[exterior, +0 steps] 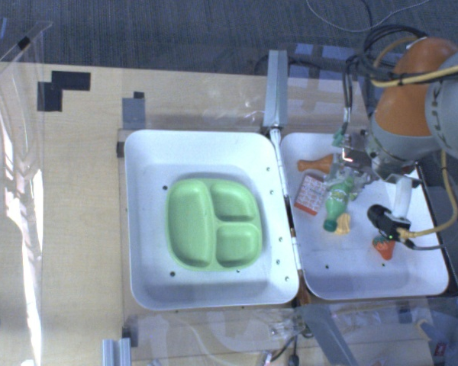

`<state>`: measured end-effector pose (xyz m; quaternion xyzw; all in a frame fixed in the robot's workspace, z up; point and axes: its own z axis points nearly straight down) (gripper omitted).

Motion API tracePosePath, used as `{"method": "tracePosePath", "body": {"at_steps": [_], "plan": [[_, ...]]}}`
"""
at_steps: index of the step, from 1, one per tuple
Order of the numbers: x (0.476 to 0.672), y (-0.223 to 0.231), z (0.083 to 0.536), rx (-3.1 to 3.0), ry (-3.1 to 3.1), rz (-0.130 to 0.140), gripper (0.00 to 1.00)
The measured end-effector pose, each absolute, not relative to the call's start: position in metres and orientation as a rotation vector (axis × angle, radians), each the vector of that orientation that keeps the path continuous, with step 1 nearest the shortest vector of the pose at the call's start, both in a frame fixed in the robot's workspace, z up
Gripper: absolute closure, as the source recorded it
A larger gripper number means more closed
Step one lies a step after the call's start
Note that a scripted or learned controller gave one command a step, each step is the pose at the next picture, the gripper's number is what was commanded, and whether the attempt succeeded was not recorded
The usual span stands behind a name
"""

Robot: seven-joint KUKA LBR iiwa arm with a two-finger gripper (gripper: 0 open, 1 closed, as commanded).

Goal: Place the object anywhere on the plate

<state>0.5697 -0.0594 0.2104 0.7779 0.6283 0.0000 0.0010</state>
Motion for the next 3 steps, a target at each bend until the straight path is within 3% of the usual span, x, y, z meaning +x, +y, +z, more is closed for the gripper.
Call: {"method": "tracePosePath", "body": {"at_steps": [2, 3], "plan": [[0.599, 0.091, 0.213, 2.436, 1.983, -0.001, 1.00], [0.600, 0.090, 0.213, 2.436, 1.983, -0.002, 0.00]]}}
